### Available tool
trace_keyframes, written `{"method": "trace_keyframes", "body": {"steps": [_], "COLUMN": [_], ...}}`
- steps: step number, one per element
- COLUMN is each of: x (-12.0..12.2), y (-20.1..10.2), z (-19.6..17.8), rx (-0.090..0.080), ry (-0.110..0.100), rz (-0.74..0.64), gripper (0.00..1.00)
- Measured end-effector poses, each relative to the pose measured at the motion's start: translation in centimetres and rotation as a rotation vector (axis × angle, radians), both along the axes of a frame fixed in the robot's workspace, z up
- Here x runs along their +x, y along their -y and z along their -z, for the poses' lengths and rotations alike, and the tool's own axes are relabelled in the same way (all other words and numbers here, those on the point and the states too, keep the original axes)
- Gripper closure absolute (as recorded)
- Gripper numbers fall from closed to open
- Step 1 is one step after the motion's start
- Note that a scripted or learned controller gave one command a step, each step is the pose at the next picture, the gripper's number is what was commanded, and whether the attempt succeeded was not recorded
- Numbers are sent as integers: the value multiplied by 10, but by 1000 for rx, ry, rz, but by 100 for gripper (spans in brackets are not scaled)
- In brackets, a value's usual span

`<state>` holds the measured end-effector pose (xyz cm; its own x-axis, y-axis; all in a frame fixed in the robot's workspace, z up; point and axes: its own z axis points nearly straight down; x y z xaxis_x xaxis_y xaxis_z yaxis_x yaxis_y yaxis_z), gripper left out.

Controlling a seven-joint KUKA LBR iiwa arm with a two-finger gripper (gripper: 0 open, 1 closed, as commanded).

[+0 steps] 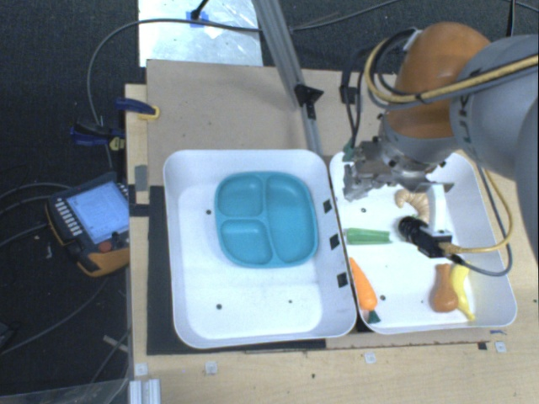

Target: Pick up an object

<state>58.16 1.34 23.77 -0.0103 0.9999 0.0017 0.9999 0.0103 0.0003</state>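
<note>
Nearest us, the carrot (362, 283) lies at the lower left edge of the right bin (404, 297), slanting along the wall where the two bins meet, which we judge makes it awkward to grip. Toward the lower right corner a banana (461, 291) and an orange-brown fruit (443, 293) touch, so neither offers a free side. A green pod (368, 236) lies apart from the rest, with a tan piece (413, 199) up and to its right. The pincer (360, 183) hangs over the bin's upper left part, near both, probably because they are easiest to reach; we cannot tell whether it is spread or pressed together, and we see nothing held in it. The left bin (253, 305) carries a blue plate (266, 219).
</note>
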Motion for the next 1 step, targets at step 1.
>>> {"method": "trace_keyframes", "body": {"steps": [1], "x": [16], "y": [-54], "z": [12], "rx": [0], "ry": [2], "rz": [0], "gripper": [100]}}
